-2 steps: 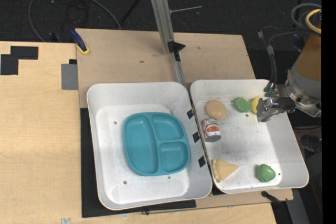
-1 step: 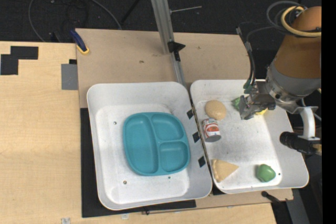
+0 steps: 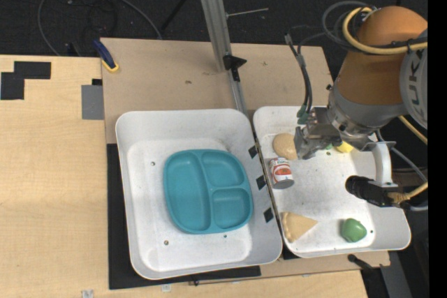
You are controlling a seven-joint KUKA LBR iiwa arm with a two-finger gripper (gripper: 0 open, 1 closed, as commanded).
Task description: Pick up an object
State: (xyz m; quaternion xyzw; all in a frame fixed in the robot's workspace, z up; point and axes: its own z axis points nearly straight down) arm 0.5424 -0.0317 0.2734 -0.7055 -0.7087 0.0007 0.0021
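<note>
My gripper (image 3: 306, 147) hangs low over the far left part of the right bin (image 3: 328, 237). It sits right beside a tan rounded object (image 3: 283, 145), touching or nearly touching its right side. A small can with a red label (image 3: 281, 172) lies just in front of that object. A tan wedge (image 3: 298, 225) rests near the bin's front left corner, and a green ball-like object (image 3: 353, 229) sits at the front right. A bit of a yellow object (image 3: 343, 147) peeks out from under the arm.
The left bin (image 3: 140, 143) holds a teal divided plate (image 3: 207, 189). A metal post (image 3: 216, 21) rises behind the bins. A black cylindrical part (image 3: 369, 190) and a white bracket (image 3: 382, 160) stick out over the right bin's right side.
</note>
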